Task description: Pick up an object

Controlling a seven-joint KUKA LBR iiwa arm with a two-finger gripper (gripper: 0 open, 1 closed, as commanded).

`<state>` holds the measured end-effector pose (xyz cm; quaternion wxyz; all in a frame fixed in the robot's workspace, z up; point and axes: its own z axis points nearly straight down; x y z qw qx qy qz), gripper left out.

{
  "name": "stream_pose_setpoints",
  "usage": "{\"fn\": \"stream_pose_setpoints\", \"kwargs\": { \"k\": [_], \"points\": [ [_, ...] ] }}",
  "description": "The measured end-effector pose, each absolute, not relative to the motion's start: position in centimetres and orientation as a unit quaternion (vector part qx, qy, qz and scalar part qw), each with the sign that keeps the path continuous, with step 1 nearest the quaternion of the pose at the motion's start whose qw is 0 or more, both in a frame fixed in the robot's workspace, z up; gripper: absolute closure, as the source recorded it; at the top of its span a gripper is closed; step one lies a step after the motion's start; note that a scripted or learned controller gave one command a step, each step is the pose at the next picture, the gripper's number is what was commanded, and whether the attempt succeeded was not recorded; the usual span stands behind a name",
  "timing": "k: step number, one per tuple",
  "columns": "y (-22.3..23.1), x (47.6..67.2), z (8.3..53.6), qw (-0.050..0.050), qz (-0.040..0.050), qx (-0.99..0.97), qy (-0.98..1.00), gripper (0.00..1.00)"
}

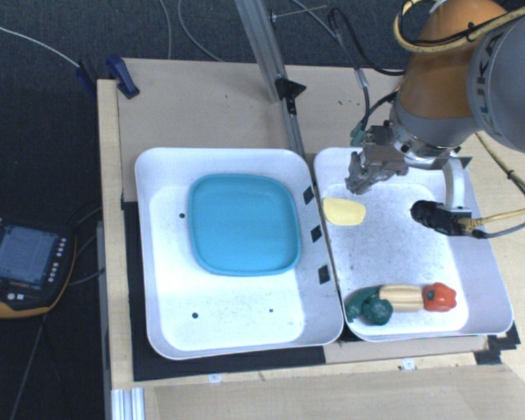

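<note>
Camera view. My two-finger gripper [360, 182], hanging from my grey arm with the orange band [446, 59], sits in the upper right of the frame, over the upper left corner of the right-hand shallow white bin [486, 278]. Whether my fingers are spread or closed I cannot tell from this slant; nothing shows between them.

The nearest candidate is the small pale yellow rounded piece [343, 211], lying on the bin floor just below my fingertips and slightly to the left in the frame, close to the wall shared with the left-hand white bin [157, 234]. Its long axis runs roughly left to right across the frame. I judge a short move down and left in the frame would bring me over it, with the nearby wall the main hazard to my finger clearance.

Well apart, along the lower edge of the right bin, lie a dark green lumpy object [369, 307], a tan cylinder [401, 297] and a red rounded object [438, 297], touching in a row.

The left bin holds a turquoise square plate [243, 224]
</note>
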<state>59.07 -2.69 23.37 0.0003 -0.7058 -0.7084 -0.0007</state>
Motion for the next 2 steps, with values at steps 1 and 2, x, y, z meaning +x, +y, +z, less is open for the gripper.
{"fn": "stream_pose_setpoints", "kwargs": {
  "k": [1, 2],
  "points": [
    [2.6, 57.6, 24.4, 0.0, -0.0009, -0.705, -0.709, 1.0],
    [7.0, 56.3, 23.2, 0.001, 0.0, -0.706, -0.709, 1.0]
  ]
}}
